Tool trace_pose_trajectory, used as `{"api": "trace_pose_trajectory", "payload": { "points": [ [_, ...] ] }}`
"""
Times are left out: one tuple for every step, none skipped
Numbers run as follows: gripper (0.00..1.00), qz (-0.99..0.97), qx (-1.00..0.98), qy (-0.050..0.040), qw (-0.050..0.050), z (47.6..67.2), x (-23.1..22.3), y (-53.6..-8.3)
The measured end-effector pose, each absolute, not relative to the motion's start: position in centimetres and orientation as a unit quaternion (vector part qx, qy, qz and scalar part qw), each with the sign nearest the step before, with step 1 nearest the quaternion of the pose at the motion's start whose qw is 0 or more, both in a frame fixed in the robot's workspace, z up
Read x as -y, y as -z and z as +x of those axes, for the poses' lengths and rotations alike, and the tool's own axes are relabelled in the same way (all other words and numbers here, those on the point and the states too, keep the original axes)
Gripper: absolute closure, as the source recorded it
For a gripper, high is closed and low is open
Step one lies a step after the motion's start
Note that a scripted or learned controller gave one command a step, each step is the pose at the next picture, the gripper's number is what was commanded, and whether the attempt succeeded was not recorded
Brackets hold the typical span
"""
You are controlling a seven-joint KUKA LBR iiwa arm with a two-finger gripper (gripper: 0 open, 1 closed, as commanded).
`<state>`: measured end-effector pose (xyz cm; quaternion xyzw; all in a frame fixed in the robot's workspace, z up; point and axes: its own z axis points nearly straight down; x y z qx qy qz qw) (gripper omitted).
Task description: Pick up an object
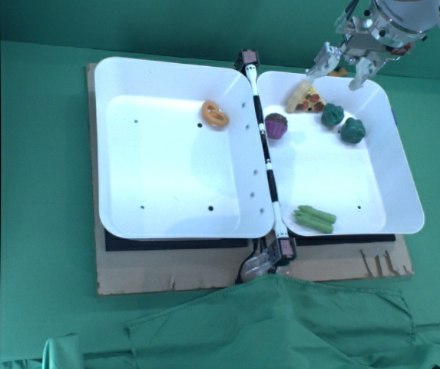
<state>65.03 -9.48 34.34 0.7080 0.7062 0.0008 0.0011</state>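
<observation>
I have the pincer [342, 68] hanging over the far edge of the right-hand shallow white plastic bin [392, 206], its two fingers spread wide apart with nothing between them. No object is chosen for me, so I judge the nearest candidate is the yellow-crusted toy pizza slice [302, 98], lying just below the left fingertip near the far rim. Just beside it sit a purple toy cupcake [276, 124] and two dark green broccoli-like florets [342, 123]; a bundle of light green toy beans [315, 218] lies near the front wall, well apart. A small orange pretzel [215, 114] rests alone in the left white bin [127, 206].

To do this well, I would centre the open fingers over the slice, turn the wrist so they straddle its narrow width, and descend straight down until the tips almost meet the bin floor before closing. The rim is close, so I would watch for a finger catching it.

I can read no complete writing or labels anywhere on the green surface [43, 167].
</observation>
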Motion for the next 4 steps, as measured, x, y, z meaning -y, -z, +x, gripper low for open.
{"api": "trace_pose_trajectory", "payload": {
  "points": [
    [0.00, 0.708, -0.706, -0.0008, 0.001, 65.0, 9.5, -34.3],
    [0.00, 0.709, -0.705, 0.0028, -0.002, 62.5, 11.6, -24.5],
    [0.00, 0.708, -0.706, -0.0024, 0.006, 61.9, 14.1, -19.3],
    [0.00, 0.707, -0.708, -0.0003, 0.003, 68.2, 14.2, -18.4]
  ]
}}
